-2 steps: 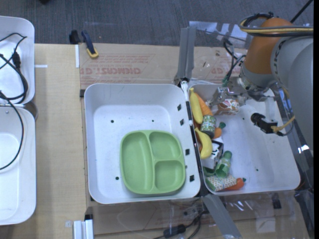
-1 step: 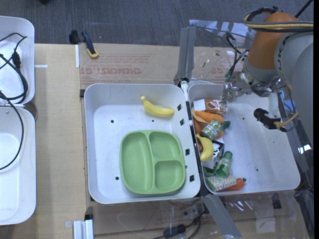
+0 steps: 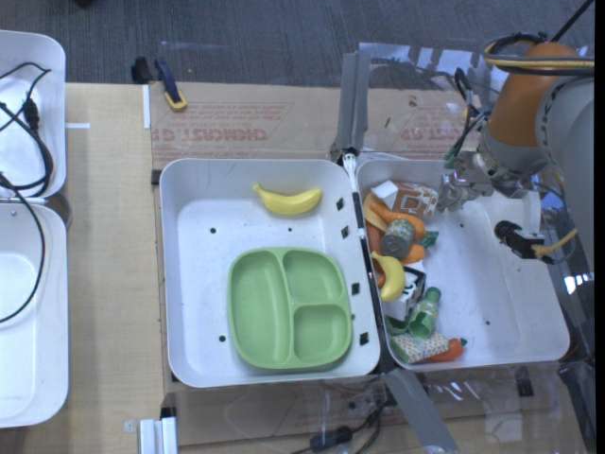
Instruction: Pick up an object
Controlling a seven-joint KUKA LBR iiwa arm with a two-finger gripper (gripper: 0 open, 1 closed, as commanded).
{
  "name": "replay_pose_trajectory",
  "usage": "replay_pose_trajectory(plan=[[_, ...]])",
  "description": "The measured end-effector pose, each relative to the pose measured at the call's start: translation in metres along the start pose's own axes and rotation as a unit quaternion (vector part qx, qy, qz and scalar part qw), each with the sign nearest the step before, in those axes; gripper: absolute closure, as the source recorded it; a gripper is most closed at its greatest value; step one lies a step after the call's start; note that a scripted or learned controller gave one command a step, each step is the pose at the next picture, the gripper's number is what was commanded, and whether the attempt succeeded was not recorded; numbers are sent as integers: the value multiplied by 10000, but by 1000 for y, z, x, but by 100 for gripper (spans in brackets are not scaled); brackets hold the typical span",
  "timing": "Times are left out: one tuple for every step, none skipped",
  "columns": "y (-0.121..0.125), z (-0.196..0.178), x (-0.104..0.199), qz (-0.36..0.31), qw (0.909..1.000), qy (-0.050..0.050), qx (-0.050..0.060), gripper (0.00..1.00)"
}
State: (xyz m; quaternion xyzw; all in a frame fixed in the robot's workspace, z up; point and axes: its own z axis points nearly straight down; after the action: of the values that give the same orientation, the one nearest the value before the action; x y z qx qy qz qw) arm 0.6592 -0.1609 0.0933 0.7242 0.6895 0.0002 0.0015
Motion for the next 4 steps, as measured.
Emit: replay_pose_trajectory(plan=[[-1,-37,11,1522,9883,-1,14,100],[-1,-36,11,1522,9883,-3,17,0],[-18,-19,45,1786,9838,-47,-168,0],[-83,-16,50,3713,9284,54,-174,0]])
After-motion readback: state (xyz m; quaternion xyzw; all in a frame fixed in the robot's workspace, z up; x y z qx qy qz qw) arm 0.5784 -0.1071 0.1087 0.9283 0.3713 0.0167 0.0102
